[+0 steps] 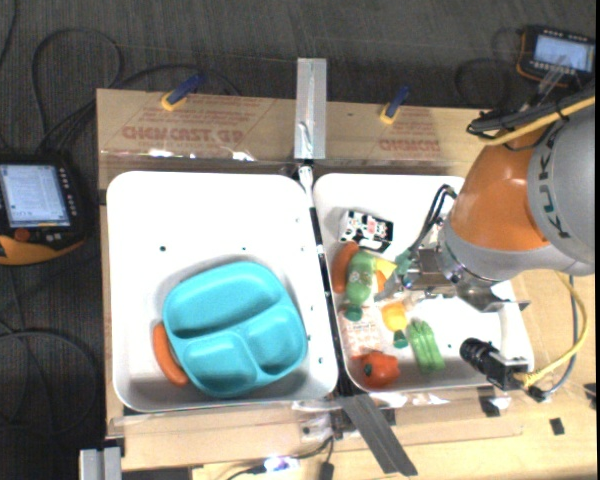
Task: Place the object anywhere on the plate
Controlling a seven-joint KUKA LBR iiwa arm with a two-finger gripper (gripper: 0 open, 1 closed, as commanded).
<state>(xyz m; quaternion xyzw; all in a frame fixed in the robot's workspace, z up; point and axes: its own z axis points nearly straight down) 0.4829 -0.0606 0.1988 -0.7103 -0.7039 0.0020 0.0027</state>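
Note:
A turquoise sectioned plate (233,327) lies in the left bin (150,218), toward its front. An orange carrot-like piece (166,355) rests against the plate's left edge. In the right bin (420,193) sits a heap of toy food: a green bottle-like piece (359,282), an orange piece (344,264), a yellow piece (394,317), a green ridged vegetable (426,344), a red tomato (379,369) and a black-and-white packet (366,230). My gripper (412,271) hangs low over the heap, just right of the green bottle piece.
The divider (317,268) between the two bins runs just left of the heap. The arm's orange band (490,213) covers the right bin's right side. A pendant (28,208) lies off the bench at left.

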